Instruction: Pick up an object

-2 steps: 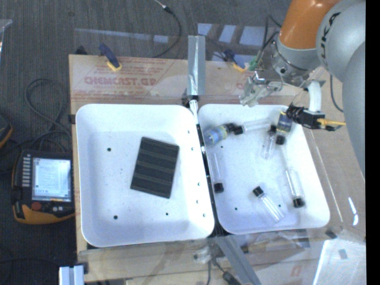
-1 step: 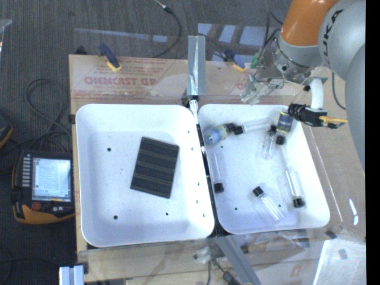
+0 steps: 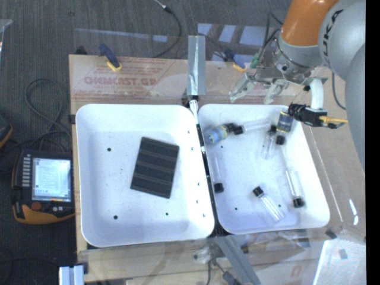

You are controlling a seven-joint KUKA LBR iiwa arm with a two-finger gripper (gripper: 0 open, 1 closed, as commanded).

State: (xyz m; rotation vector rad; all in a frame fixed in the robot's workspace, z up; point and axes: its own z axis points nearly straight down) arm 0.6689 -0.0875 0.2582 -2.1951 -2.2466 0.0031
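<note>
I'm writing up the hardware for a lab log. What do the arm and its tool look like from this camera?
The arm is smooth, rounded light grey with a broad orange band above the wrist and part of dark lettering on the grey shell. Below the band, the tool is a small silvery metal assembly with thin pale fingers and slim wires, some green, running along it.

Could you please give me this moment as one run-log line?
gripper: open, holding nothing, above right bin's far rim | right bin: clear vials | left bin: black block
</note>
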